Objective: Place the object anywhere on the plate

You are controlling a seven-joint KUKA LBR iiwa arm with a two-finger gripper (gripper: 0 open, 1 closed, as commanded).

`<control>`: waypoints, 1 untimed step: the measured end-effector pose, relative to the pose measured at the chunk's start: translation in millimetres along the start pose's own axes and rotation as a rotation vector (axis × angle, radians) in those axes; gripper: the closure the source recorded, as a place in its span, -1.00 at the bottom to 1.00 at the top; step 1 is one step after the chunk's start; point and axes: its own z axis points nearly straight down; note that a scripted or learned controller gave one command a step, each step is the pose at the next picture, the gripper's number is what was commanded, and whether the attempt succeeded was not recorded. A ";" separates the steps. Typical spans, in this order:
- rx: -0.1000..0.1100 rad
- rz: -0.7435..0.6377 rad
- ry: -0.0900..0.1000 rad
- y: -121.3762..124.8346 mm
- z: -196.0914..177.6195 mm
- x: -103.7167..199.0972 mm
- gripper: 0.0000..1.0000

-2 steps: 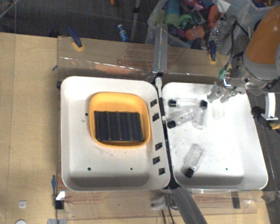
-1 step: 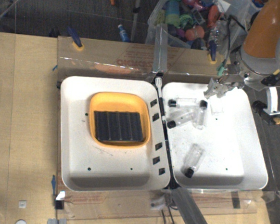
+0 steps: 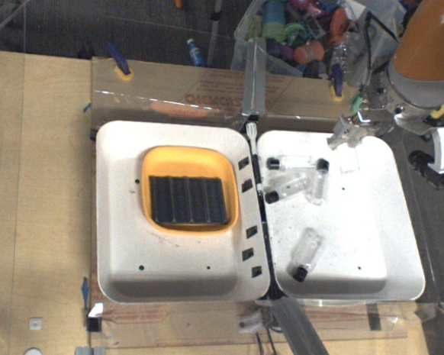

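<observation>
Landmark: the divider between the two white bins, a dark strip with black tabs running from the near edge of the bench to the far edge

Nearest vial: a clear vial with a black cap lies on its side in the right bin, right of the divider, cap toward the near edge; nothing touches it

Plate: an orange plate with rounded corners sits in the left bin, just left of the divider; a dark ribbed rectangular block lies flat on it, covering most of its middle

Middle vials: farther back and just right of the divider, a cluster of clear vials with black caps lies in the right bin, some touching or overlapping; their exact number is hard to tell

Gripper: the gripper hangs over the far edge of the right bin, well right of the divider, beyond the vial cluster; whether its fingers are apart or closed cannot be told; no vial is seen between them

Arm: the orange band shows at the far right, above the gripper

Far background: a clear box of colourful toys stands beyond the bench, behind the far end of the divider
</observation>
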 end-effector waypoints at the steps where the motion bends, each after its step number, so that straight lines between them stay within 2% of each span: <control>1: 0.001 -0.093 0.002 5.1 -5.5 26.8 1.00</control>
